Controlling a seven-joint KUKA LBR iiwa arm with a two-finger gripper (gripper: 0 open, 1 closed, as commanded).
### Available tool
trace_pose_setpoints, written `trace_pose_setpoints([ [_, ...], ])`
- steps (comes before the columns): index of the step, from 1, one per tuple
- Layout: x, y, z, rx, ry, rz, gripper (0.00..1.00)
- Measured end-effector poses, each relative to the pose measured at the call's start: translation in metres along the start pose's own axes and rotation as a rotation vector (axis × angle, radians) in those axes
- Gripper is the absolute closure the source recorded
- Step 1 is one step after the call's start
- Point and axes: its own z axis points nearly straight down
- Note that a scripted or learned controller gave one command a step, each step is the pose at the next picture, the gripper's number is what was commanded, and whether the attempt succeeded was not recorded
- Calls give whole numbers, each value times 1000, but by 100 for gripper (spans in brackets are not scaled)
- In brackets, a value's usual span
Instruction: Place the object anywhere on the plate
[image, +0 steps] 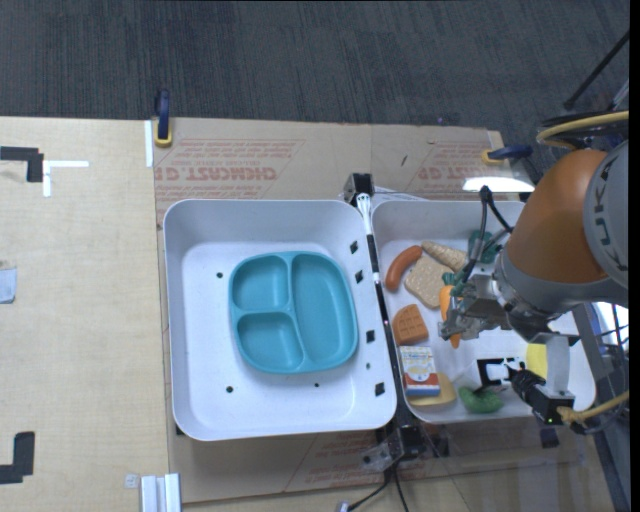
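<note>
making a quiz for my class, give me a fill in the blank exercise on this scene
1. The teal plate has ____ compartments.
2. The plate lies in the ____ bin in the camera view.
3. The gripper hovers over the ____ bin.
4. The sausage lies in the same bin as the ____ carton.

Missing words: three; left; right; small
</note>
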Motion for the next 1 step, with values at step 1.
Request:
trace_pose_setpoints([
  [1, 72, -9, -38, 0, 0, 242, 100],
])
